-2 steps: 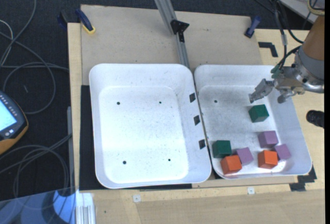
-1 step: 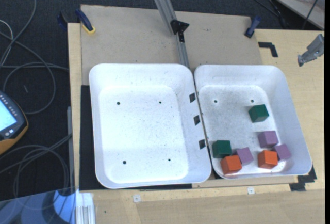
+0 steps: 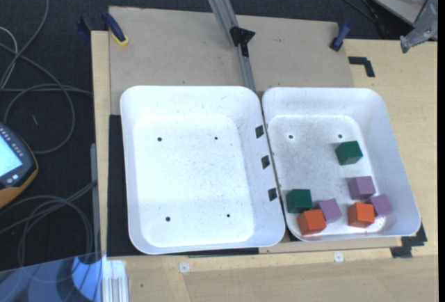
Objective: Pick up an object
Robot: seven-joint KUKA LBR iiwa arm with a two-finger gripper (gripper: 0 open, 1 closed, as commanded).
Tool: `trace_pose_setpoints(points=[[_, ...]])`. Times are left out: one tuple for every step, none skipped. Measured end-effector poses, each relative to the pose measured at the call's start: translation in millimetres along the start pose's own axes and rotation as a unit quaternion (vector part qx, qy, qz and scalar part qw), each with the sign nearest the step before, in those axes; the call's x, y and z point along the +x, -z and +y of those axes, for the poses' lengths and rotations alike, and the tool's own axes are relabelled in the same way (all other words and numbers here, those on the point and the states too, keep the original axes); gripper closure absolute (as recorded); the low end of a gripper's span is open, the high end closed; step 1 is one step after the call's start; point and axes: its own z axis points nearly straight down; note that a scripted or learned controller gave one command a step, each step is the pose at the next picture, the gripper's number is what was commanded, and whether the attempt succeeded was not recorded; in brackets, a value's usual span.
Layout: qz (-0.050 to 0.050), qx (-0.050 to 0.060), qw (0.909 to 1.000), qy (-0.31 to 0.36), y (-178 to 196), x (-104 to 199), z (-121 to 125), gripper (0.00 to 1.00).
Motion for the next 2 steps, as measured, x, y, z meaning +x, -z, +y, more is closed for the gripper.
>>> trace_pose_setpoints(points=[[0.001, 0.0, 1.0, 0.001, 61, 49, 17, 0.0], [0.0, 0.004, 1.0, -0.001, 54, 32, 93, 0.0]])
